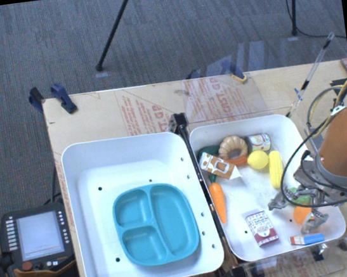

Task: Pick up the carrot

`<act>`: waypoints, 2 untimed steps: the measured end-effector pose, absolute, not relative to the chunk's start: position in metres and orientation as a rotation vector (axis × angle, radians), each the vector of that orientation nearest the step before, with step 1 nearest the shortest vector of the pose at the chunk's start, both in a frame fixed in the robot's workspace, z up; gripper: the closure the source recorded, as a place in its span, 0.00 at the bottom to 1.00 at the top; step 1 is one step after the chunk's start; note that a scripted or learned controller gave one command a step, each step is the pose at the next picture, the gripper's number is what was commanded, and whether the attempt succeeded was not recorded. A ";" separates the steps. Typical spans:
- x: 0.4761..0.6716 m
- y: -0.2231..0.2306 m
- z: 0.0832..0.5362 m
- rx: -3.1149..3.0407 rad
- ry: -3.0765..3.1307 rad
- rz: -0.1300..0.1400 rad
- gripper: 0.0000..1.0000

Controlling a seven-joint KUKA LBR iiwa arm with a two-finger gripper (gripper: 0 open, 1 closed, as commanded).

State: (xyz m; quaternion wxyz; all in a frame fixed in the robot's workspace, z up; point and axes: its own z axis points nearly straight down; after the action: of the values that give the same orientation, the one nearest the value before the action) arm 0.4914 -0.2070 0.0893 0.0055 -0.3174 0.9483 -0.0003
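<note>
The carrot [218,202] is orange with a green top. It lies lengthwise along the left wall of the right bin [286,122], just below a small printed box [219,166]. My gripper [300,202] hangs low over the right side of that bin, well to the right of the carrot and apart from it. Right beneath the gripper is a small orange item [302,214]. The arm's orange band [346,142] hides the bin's right edge.
The right bin also holds a bagel [232,147], a can [260,141], a lemon [258,159], a yellow piece [275,169], a red box [262,228] and a small tube [307,239]. A blue divided plate [155,223] lies in the left bin [77,180].
</note>
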 end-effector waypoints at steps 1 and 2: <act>0.493 -0.204 0.099 -0.993 2.967 0.004 1.00; 0.531 -0.211 0.299 -1.150 2.907 -0.012 1.00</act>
State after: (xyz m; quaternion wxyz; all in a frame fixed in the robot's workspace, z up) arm 0.5314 -0.2105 0.2994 0.0079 -0.3678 0.9299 -0.0038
